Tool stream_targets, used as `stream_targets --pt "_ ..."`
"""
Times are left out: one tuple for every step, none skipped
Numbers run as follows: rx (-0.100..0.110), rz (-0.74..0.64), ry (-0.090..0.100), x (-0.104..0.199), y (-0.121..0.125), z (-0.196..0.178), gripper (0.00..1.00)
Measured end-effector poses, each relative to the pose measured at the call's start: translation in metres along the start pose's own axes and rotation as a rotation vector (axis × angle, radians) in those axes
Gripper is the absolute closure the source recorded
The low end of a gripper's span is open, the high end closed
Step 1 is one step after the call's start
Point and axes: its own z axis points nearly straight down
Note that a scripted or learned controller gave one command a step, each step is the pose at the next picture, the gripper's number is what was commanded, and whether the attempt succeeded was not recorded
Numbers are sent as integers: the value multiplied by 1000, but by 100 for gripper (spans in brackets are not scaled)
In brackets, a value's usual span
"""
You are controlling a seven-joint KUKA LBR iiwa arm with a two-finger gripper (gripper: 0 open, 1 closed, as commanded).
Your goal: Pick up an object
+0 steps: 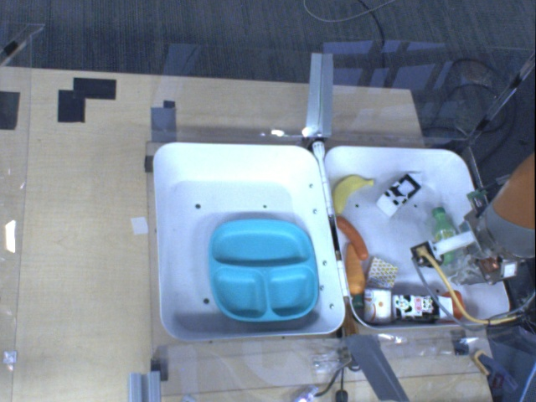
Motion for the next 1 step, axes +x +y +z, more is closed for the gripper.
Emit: stream_targets --pt "5 -2 -14 66 -8 -119 100"
